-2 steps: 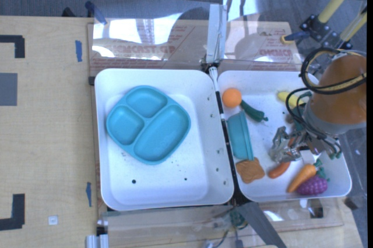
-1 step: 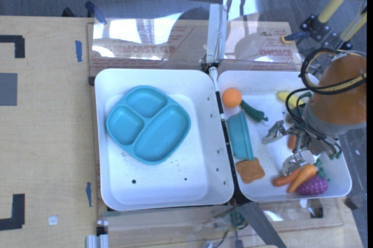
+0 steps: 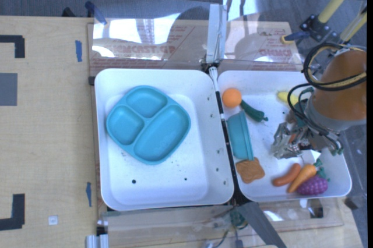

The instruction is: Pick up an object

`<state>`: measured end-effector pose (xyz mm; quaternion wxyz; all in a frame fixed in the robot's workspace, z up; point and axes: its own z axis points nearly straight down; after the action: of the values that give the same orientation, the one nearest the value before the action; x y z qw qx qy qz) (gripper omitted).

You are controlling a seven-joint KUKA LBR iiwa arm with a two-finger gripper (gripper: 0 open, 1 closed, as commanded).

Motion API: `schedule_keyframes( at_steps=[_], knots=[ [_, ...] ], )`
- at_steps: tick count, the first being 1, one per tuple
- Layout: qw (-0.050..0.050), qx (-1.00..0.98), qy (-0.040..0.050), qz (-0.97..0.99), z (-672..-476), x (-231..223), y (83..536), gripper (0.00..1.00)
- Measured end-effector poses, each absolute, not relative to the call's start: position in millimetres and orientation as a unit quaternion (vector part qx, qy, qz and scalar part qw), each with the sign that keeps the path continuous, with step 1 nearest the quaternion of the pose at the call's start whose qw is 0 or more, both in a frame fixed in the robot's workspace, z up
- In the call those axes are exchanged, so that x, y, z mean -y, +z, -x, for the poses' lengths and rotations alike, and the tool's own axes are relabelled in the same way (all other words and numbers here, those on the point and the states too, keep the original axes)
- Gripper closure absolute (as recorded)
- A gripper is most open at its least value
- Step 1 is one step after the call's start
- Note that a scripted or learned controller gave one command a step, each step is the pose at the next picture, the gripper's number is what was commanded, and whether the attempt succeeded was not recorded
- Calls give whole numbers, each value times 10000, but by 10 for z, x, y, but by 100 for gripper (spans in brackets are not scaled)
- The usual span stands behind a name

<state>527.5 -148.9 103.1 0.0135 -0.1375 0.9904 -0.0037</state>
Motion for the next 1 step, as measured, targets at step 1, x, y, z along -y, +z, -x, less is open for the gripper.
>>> schedule_keyframes(
  at_steps=[1],
  knots=[
    [89, -9988, -17, 483, -5603, 1302, 2742, 100]
  ],
)
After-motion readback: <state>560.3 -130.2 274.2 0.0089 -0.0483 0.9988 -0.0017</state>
